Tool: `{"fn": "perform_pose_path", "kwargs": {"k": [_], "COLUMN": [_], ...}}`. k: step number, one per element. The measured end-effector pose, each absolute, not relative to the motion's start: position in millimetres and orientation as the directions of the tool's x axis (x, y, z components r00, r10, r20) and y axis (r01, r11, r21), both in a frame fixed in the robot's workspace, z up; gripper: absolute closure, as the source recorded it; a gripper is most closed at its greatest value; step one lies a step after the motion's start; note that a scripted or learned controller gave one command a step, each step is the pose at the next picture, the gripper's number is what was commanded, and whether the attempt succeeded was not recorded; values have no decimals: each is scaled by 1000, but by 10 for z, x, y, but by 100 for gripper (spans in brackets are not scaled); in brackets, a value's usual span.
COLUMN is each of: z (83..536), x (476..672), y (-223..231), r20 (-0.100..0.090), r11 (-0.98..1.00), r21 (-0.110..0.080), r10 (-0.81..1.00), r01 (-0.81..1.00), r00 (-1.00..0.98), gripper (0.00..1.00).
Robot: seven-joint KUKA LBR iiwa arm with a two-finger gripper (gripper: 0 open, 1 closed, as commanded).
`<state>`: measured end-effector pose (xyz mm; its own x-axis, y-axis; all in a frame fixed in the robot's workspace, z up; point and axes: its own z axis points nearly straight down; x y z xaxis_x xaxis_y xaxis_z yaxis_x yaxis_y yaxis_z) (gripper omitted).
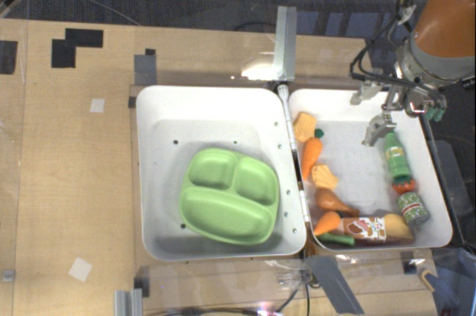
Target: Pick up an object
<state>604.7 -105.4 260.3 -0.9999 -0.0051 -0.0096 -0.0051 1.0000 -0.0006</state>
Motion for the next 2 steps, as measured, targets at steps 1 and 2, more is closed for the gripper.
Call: {"fn": "perform_pose_path", "kwargs": {"k": [1,2], "z": [974,1269], "x": [5467,5253], "y": [-1238,-2057], "r20": [-14,-11], "r11": [991,1000], "r21": [0,-4], "r10": [133,7], "r01": [133,7], "r00": [-991,-1000], "gripper": [0,0]}}
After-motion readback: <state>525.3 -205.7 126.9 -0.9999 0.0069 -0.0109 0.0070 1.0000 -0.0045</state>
